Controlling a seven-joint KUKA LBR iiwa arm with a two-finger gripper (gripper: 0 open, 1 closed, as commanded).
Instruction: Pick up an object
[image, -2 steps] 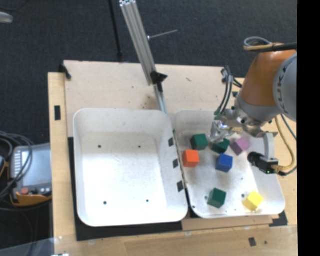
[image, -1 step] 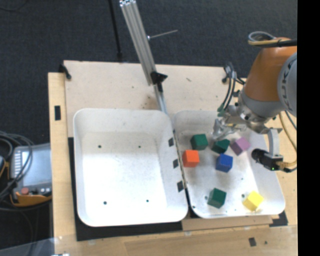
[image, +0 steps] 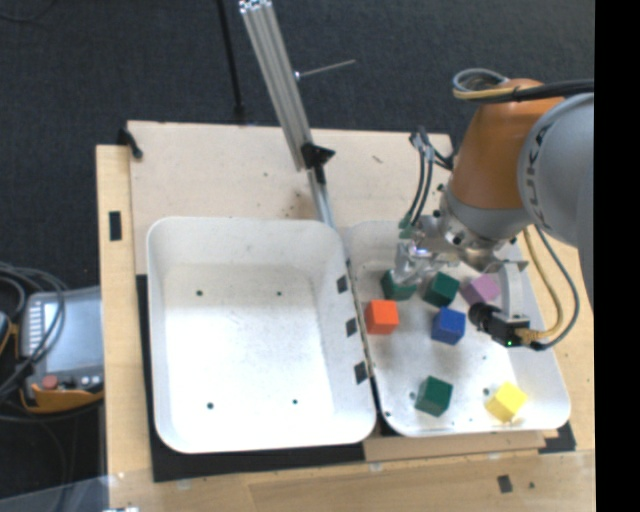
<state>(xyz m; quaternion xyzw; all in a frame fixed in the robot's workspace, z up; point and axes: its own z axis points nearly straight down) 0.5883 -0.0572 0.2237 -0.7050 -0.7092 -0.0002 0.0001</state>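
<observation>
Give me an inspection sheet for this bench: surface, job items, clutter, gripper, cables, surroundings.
Surface: wooden bench bearing a left white bin and a right white bin, side by side.
Job items: all in the right bin: orange cube, blue cube, yellow cube, green cube near the front, second green cube, purple block, and a dark green piece at the gripper.
Clutter: nothing seen apart from dark specks in the bins.
Gripper: gripper low over the right bin's back left part; finger state unclear.
Cables: cables looping off the wrist; more at far left.
Surroundings: dark carpet, slanted aluminium rail, grey pendant device on the left.
</observation>
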